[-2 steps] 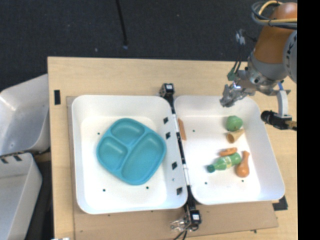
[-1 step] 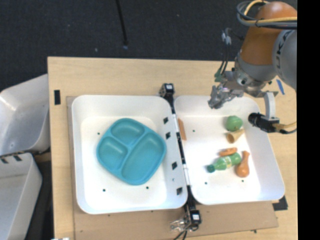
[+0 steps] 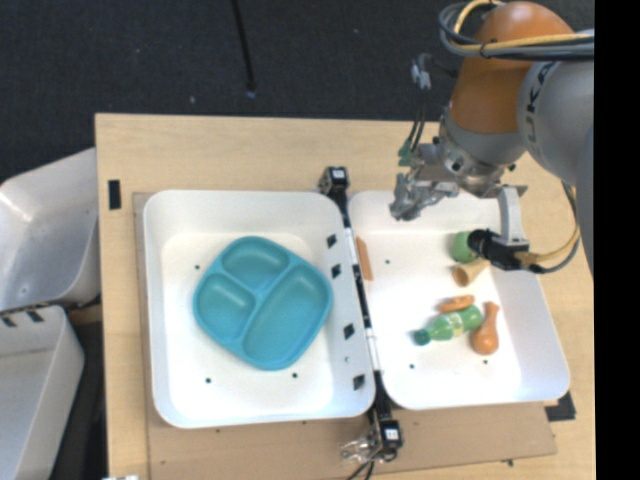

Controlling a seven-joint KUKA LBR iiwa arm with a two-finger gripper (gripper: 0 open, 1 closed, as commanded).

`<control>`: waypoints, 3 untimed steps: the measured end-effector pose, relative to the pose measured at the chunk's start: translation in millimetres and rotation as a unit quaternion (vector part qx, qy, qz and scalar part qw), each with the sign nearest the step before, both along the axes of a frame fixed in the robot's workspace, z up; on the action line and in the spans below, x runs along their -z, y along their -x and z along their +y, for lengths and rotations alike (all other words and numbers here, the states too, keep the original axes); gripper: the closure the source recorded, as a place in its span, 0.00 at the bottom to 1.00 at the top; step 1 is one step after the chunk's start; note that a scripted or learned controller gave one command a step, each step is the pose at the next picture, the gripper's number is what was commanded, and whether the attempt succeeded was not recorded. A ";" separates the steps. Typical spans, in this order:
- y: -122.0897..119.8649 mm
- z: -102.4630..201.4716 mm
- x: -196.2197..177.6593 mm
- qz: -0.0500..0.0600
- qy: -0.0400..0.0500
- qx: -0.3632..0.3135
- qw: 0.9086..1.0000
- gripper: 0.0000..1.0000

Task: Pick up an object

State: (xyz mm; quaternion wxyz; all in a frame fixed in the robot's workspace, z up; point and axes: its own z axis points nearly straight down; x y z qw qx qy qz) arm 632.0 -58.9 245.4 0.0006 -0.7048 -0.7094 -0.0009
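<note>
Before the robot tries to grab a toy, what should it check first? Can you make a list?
1. Toys in the right bin: ok, green bottle, orange gourd, green ball lie there.
2. Gripper over that bin: ok, near its back left corner.
3. Gripper above a toy: not ok, the toys lie further right and nearer.
4. Fingers open: cannot tell.
5. Gripper holding nothing: cannot tell.
6. Blue tray apart from the toys: ok, in the left bin.

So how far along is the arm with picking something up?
Nothing looks picked up yet. The gripper hangs over the top left of the right bin, with nothing visible between its fingers. The green bottle, orange pear-shaped piece and green ball all lie in that bin. Choosing, grasping and lifting are left.
</note>
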 end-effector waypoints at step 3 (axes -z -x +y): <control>53.4 139.3 -16.2 0.001 0.000 0.000 1.000 1.00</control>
